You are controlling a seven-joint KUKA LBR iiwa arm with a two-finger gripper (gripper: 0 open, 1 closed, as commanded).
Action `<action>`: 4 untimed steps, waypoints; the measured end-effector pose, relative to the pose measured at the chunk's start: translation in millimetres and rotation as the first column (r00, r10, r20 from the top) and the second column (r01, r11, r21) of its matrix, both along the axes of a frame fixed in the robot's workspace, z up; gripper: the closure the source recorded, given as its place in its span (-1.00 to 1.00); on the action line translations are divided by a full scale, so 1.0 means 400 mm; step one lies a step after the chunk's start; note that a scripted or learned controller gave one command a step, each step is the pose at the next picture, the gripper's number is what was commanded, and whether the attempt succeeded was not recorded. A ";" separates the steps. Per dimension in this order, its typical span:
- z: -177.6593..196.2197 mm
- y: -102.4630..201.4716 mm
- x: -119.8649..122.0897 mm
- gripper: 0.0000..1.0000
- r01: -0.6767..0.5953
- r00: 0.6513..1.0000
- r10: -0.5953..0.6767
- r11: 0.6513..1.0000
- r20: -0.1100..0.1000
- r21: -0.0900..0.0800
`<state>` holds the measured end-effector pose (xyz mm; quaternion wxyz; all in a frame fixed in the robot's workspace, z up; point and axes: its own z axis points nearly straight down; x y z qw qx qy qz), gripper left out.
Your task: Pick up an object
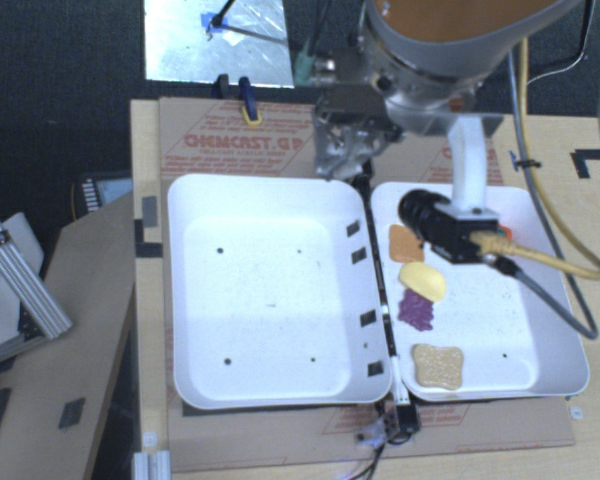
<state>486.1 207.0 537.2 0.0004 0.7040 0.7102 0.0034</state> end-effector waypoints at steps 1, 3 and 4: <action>-0.008 0.072 0.112 1.00 0.001 1.000 -0.001 1.000 -0.003 -0.004; -0.006 0.069 0.109 -1.00 0.002 1.000 -0.002 1.000 -0.003 -0.003; -0.006 0.069 0.109 -1.00 0.002 1.000 -0.002 1.000 -0.003 -0.003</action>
